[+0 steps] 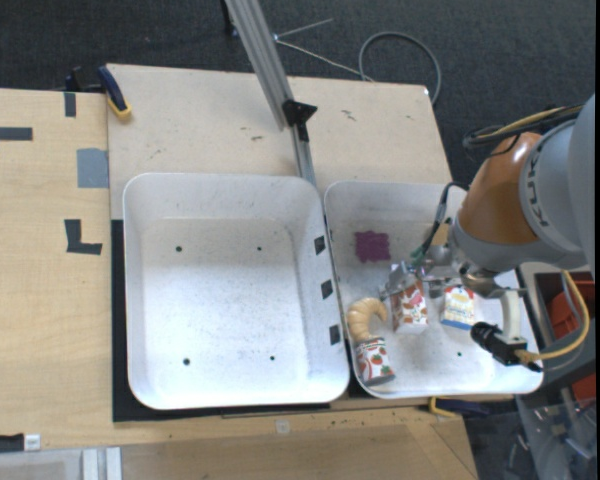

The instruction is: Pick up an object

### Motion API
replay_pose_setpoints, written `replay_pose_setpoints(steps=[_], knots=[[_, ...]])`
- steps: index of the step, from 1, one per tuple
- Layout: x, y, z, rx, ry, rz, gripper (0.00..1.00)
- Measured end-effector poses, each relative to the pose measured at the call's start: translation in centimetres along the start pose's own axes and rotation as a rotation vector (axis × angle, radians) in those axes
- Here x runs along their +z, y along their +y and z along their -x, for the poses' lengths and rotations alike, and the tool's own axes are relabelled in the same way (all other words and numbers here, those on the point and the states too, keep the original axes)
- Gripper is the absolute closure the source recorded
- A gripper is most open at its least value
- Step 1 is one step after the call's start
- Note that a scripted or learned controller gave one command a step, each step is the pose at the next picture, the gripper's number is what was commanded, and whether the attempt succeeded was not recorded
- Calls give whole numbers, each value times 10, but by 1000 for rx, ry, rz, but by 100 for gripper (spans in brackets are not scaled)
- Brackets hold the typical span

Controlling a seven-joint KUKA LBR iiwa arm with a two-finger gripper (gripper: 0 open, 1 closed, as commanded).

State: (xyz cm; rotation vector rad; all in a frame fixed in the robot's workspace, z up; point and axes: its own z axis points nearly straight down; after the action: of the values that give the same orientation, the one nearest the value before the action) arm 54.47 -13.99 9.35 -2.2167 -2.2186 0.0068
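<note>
The right bin [380, 203] holds several small objects. A purple square block [372, 245] lies near its middle. A tan croissant [365, 316] sits by the left wall, with a strawberry-printed can [376, 360] in front of it. A red-and-white carton [412, 309] stands just right of the croissant, and a white carton with yellow and blue print [458, 307] is further right. My gripper [404, 282] hangs low in this bin, right at the top of the red-and-white carton. The wrist hides how it meets the carton.
The left bin [220, 288] sits beside the right one, sharing a middle wall. A slanted metal pole [270, 58] rises from behind the bins. The arm's orange band [500, 193] and grey body cover the right bin's right side. Cables [515, 343] trail by the front right corner.
</note>
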Motion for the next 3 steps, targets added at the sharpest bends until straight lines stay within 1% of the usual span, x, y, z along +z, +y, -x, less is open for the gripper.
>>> replay_pose_setpoints(steps=[1,2,3], knots=[[-13,1,0,-1,0,3,100],[-56,-2,-5,-1,-1,9,100],[-99,3,-8,-1,-1,9,100]])
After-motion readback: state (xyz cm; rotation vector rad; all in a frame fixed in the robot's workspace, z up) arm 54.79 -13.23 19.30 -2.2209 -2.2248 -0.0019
